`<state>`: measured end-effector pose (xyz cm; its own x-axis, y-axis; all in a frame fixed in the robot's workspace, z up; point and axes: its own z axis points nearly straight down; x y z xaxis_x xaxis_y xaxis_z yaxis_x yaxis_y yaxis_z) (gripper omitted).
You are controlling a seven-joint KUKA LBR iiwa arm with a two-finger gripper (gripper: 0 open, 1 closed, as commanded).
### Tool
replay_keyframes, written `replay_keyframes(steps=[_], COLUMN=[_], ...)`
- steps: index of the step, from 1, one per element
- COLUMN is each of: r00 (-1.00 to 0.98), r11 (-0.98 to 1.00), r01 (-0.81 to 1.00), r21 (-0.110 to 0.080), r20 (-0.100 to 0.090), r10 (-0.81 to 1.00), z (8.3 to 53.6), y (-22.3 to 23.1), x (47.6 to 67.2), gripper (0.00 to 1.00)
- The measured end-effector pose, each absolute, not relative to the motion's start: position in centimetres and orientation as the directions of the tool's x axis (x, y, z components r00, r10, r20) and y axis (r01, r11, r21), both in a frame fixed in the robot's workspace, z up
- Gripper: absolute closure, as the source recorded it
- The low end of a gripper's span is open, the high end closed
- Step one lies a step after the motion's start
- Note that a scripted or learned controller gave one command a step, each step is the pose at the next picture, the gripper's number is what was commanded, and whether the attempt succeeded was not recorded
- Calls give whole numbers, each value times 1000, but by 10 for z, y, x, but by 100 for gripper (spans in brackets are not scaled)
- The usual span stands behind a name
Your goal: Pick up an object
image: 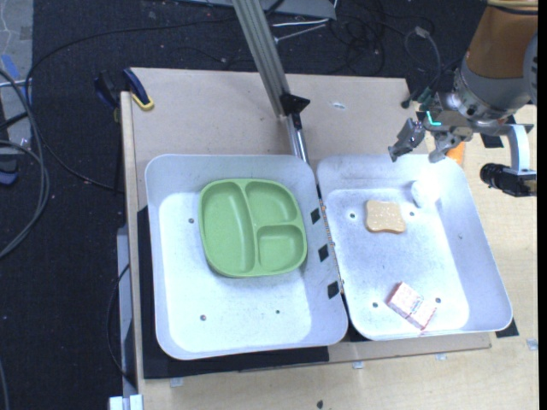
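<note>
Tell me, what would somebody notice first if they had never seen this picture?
Probably the bright green plate with three sections, sitting in the left bin. Next comes the big arm at the upper right, its gripper hanging over the far edge of the right bin, where a toast-like piece and a small pink box lie.

Overhead camera slants down on both bins [171, 314].
</note>
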<state>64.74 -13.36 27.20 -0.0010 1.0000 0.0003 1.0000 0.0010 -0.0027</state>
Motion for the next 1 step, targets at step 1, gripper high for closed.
replay_keyframes(steps=[1], r00=[-1], r11=[1], r01=[1000], r21=[0], r20=[0], r10=[1000], z=[273], y=[-134], x=[648], gripper=[0])
